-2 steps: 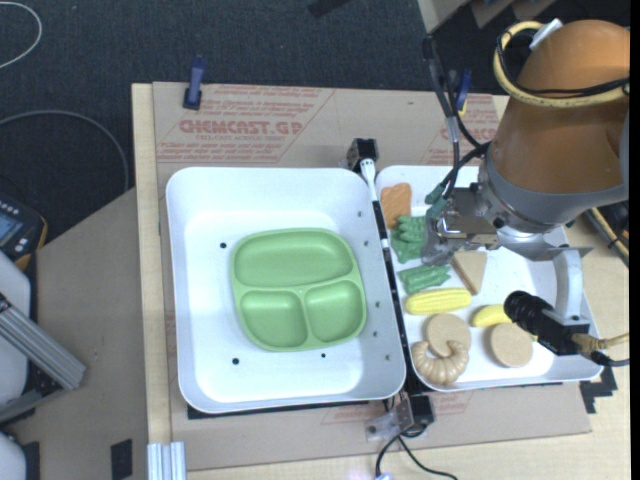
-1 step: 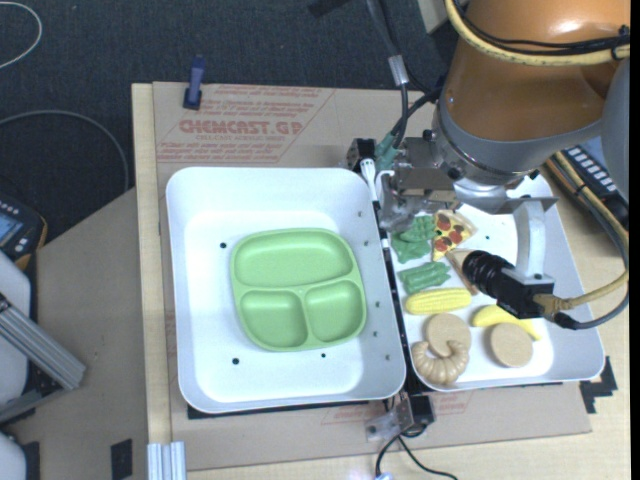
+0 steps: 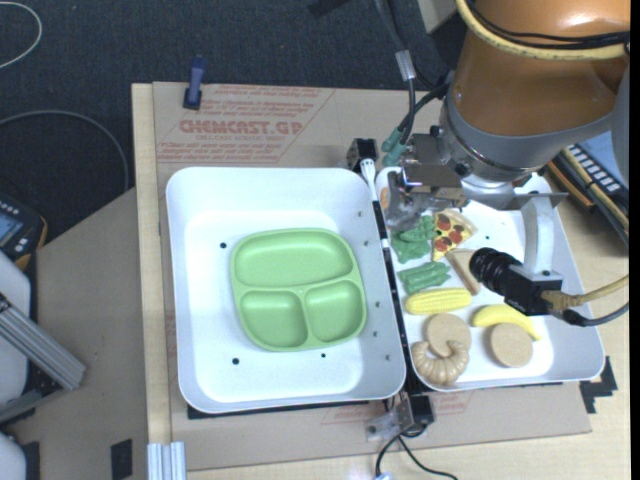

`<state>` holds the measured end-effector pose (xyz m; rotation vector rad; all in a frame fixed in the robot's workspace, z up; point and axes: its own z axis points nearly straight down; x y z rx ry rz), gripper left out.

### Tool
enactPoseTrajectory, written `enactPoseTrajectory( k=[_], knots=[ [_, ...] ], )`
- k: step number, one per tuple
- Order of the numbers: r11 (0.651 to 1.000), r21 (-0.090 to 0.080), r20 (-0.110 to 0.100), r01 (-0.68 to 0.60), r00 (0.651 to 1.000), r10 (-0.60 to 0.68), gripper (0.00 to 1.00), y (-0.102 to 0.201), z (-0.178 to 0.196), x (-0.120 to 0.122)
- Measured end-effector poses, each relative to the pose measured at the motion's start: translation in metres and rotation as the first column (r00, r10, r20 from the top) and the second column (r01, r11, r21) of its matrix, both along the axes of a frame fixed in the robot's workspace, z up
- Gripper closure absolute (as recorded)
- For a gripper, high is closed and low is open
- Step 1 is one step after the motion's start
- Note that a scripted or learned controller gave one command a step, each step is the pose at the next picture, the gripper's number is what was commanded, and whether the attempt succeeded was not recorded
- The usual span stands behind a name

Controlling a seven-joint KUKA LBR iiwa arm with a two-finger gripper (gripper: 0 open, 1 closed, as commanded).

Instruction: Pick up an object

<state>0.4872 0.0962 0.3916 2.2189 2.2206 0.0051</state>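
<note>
My gripper point(image 3: 403, 206) hangs low over the far left part of the right bin point(image 3: 578, 340), just above a green leafy toy point(image 3: 411, 241). Nothing can be seen held in it. Close by lie a pizza slice point(image 3: 453, 230), a green pea pod point(image 3: 424, 274) and a tan stick point(image 3: 462, 268). Toward the front of the bin sit a yellow corn cob point(image 3: 436, 301), a banana point(image 3: 503, 319), a round tan cookie point(image 3: 510, 345) and a croissant point(image 3: 444, 354). The arm's bulk hides the far right of this bin.
The left bin point(image 3: 190, 268) holds a green divided tray point(image 3: 297, 288) in its middle. A ridge where the two bins meet point(image 3: 388, 268) runs right beside the gripper. Cardboard point(image 3: 250, 118) lies under both bins, with a small blue clip point(image 3: 194, 83) at its far edge.
</note>
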Motion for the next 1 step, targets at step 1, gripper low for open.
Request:
enactPoseTrajectory(
  k=[1],
  knots=[
    [1.0, 0.0, 0.002, -0.001, 1.0, 0.001, 1.0, 0.0004, 0.0102, 0.0005]
  ],
)
